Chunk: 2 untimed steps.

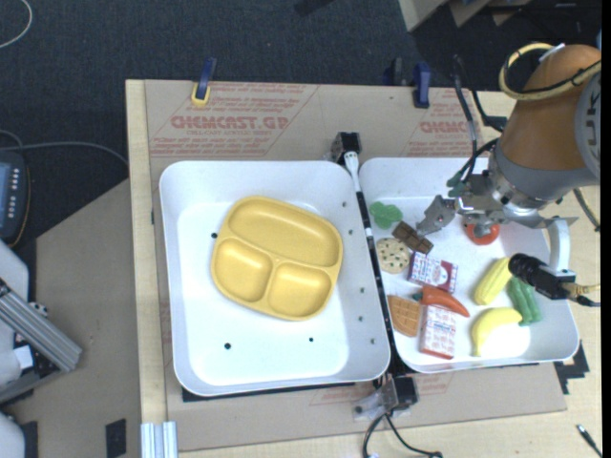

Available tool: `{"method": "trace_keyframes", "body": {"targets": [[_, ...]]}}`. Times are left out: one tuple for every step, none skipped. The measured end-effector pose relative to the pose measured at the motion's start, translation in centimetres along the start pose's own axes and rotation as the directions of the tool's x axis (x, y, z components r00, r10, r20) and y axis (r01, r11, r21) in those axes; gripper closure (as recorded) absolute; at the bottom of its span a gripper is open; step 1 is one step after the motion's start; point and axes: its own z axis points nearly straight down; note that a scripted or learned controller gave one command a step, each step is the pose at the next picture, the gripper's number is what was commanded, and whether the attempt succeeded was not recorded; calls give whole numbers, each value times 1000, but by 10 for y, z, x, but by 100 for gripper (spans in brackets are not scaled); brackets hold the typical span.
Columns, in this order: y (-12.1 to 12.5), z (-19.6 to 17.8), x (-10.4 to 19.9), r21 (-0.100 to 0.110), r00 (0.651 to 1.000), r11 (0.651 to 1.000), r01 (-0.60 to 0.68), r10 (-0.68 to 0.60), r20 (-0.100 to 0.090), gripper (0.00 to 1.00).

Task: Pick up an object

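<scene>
1. Gripper (437,214): whether it is open or shut cannot be told from this slanted view. It hangs low over the back of the right bin (563,343), and nothing can be seen held in it.
2. Likely target, as a judgement: the brown piece (412,238), just beside the gripper tip on its lower left. It lies flat on the bin floor, next to the cookie (391,254) and near the green piece (385,214).
3. Handling (judged): looks like toy food, so light, stiff and not fragile. It is probably smooth plastic and somewhat slippery. It is thin and lies low, so it could skid away if the grip lands off-centre.
4. Where to take hold: across its short width, mid-length. Close neighbours leave little room on the cookie side.
5. A red piece (480,229) sits under the wrist, partly hidden. It is another candidate, but its shape is unclear.
6. Right bin, other contents:
   - packet (431,272), with a second packet (438,332) nearer the front
   - red pepper (445,301) between the two packets, touching the waffle (405,315)
   - banana (492,280), a yellow fruit (496,324) and a green pod (522,300) grouped on the right side
   - the items are crowded and several touch
7. Left bin (191,351): holds a yellow tray (276,257) with three compartments, lying flat near the middle. It is rigid and wide, so a poor pick for a two-finger grip except at its rim.
</scene>
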Motion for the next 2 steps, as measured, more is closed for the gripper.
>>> {"method": "trace_keyframes", "body": {"targets": [[4, 60, -5, 0, 1000, 1000, 0, 0, 0, 0], [6, 97, -4, -5, 1000, 1000, 0, 0, -2, 0]]}}
